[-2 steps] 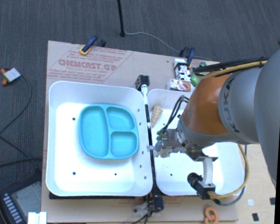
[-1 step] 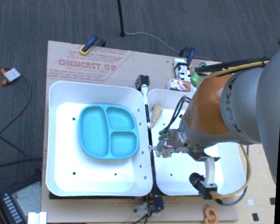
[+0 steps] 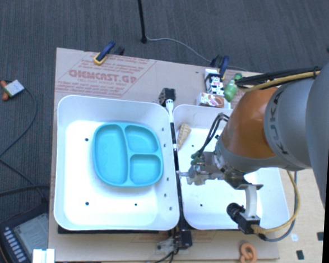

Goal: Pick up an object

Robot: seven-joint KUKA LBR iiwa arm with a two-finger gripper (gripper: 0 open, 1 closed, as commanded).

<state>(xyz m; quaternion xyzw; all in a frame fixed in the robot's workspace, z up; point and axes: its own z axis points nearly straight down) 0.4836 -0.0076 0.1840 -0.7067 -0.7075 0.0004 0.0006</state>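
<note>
I see the gripper low over the right bin by its left wall, but whether it is released or clenched I cannot tell; the cone-shaped object lies apart, likely my target; the blue plate sits in the left bin

Dark grey carpet floor
</note>
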